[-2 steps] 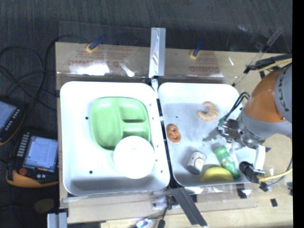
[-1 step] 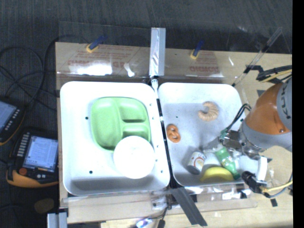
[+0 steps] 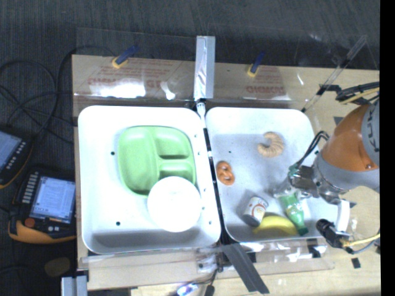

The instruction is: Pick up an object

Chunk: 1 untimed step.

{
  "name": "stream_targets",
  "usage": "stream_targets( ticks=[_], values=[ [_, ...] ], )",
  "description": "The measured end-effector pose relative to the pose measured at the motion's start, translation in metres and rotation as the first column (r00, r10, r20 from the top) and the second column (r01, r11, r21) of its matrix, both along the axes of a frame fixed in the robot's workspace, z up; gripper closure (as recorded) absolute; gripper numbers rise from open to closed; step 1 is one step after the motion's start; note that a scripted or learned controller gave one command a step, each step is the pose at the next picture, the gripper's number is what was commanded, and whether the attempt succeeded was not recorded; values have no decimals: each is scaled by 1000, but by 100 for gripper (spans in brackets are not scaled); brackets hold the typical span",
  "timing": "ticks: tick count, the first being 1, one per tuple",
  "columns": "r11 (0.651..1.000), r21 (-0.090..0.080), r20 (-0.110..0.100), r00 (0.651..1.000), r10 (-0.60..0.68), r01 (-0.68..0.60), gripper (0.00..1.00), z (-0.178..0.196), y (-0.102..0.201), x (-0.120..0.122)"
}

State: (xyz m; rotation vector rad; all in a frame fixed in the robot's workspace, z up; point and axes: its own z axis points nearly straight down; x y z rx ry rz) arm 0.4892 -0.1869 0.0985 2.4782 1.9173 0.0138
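The right bin (image 3: 247,125) holds several objects. A tan croissant (image 3: 271,144) lies near the back, and an orange pretzel (image 3: 225,172) rests by the left wall. At the front are a small can (image 3: 255,209), a yellow banana (image 3: 275,226) and a green bottle (image 3: 296,213). My gripper (image 3: 296,185) hangs low at the bin's right side, just above the top end of the green bottle. Whether it touches the bottle is hidden by the wrist.
The left bin (image 3: 99,184) bears a green divided tray (image 3: 154,156) with a white round plate (image 3: 174,203) overlapping its front corner. The arm's orange band (image 3: 352,143) and wrist cables cover the right bin's right wall. A divider (image 3: 205,147) separates the bins.
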Motion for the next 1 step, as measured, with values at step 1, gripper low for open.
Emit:
stream_targets(
  ticks=[1],
  values=[
    [997, 2, -21, 997, 73, -73, 100, 106, 72, -4]
  ],
)
